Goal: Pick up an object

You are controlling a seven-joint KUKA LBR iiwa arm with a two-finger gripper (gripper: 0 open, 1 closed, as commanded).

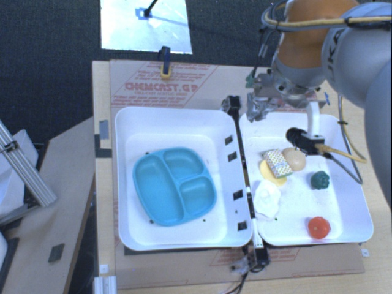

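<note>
The gripper hangs over the far left corner of the right bin, by the black divider between the bins; whether its fingers are apart or together cannot be told, and nothing shows between them. Nearer than it, a cluster lies in the right bin: a yellow patterned packet resting on a yellow disc, a beige egg-shaped piece touching the packet's right side, and a white lump just nearer. A dark green piece sits to the right, a red tomato near the front wall. The left bin holds a blue divided plate.
</note>
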